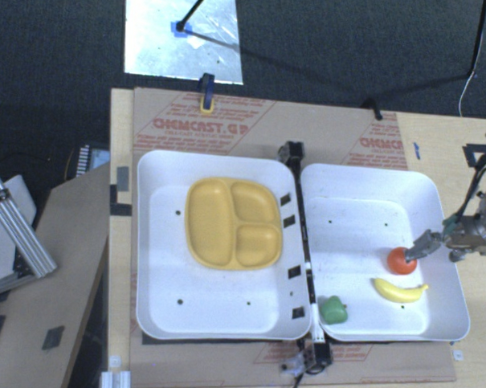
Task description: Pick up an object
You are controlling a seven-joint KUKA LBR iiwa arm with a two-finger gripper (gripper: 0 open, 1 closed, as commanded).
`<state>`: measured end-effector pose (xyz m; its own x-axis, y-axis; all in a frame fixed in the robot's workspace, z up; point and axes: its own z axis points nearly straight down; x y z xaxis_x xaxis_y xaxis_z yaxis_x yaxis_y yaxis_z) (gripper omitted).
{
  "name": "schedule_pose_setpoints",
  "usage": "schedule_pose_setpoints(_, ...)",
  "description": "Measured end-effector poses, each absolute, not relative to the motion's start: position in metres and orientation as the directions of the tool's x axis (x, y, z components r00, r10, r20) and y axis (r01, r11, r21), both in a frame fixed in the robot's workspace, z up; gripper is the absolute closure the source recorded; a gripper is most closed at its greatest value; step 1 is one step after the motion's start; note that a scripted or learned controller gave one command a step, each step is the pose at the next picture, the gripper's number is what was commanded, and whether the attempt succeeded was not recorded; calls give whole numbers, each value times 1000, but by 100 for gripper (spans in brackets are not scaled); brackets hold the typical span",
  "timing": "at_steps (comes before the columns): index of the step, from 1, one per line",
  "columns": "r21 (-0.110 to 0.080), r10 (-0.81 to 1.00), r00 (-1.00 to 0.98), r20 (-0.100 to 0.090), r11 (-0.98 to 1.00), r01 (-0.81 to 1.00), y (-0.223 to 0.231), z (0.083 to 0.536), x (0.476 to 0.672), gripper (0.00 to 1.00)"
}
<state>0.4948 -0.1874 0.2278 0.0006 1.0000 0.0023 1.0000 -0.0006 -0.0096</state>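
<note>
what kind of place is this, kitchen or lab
Likely a robotics lab test bench, not a kitchen: two shallow white bins on cardboard sheeting, plastic toy food such as a yellow banana, and a robot gripper reaching in.

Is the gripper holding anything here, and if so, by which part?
It cannot be told. The gripper reaches down to the tomato, but the view does not show the tomato between its fingers.

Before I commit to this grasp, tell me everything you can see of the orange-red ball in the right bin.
The orange-red ball is small, round and smooth, apparently plastic toy fruit. It sits on the floor of the right bin, toward its right side, just above the banana and apart from it. The gripper reaches it from the upper right; its tip overlaps the ball's top edge.
</note>
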Motion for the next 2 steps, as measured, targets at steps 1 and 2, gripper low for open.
schedule_pose_setpoints(1,1,1000,-3,-1,3,1000,-187,233,497,0)
schedule_pose_setpoints(2,-3,1000,-1,1,1,1000,-195,175,498,0)
